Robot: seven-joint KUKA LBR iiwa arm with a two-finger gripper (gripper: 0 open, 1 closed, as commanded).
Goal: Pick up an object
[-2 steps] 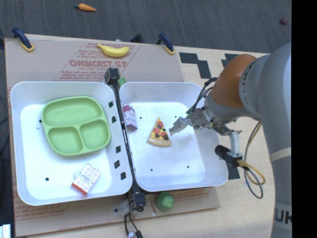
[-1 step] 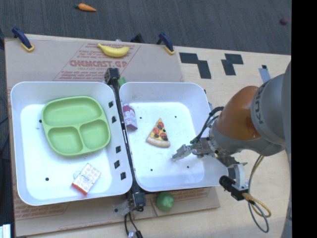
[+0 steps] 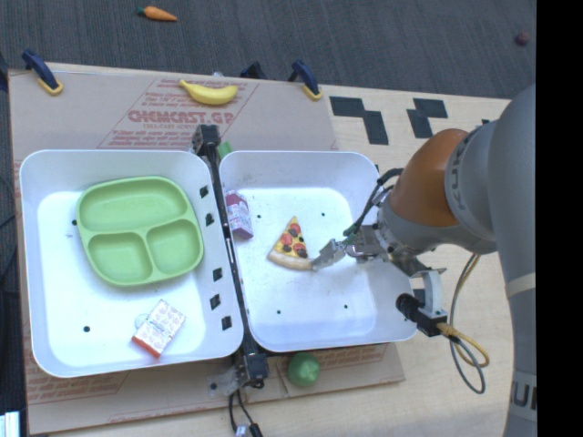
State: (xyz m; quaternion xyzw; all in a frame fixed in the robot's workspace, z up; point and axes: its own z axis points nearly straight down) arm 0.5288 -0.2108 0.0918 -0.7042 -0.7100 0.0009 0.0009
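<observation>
A toy pizza slice lies flat near the middle of the right bin. A small maroon carton stands at that bin's left wall. My gripper reaches in from the right, low over the bin floor, with its tip just right of the pizza slice's lower corner. Nothing shows between its fingers. In the left bin sit a green divided plate and a small red-and-white box.
A toy banana lies on the cardboard behind the bins. A green ball rests in front of the right bin. A toy carrot lies on the floor at the far left. Blue clamps hold the board's back edge.
</observation>
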